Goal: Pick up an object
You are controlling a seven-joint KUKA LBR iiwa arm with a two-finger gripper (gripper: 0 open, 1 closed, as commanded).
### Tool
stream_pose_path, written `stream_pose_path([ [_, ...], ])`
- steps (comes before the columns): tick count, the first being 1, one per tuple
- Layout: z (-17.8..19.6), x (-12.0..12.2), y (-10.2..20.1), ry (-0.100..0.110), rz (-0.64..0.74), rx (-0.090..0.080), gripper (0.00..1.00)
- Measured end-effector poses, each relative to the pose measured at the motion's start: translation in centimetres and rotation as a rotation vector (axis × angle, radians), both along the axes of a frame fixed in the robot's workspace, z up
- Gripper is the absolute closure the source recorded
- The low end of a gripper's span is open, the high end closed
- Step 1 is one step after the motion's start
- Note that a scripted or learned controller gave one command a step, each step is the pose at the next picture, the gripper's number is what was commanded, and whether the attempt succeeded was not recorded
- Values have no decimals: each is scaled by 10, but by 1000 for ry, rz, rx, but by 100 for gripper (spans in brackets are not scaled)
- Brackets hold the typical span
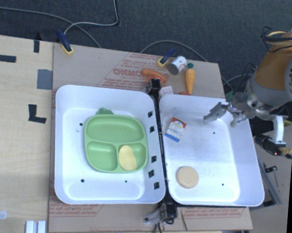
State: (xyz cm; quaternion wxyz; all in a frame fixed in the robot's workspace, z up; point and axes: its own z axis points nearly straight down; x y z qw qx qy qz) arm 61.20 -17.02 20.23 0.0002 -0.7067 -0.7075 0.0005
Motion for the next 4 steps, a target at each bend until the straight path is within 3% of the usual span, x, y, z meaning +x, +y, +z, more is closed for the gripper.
stream_pose_path([
  [1, -113, -16, 37, -1, 0, 1, 0],
  [2, -116, -93, 70, -4, -1, 0, 0],
  [3, -116, -126, 76, -8, -1, -2, 0],
  [4, -18, -42, 100, -2, 1, 0, 0],
])
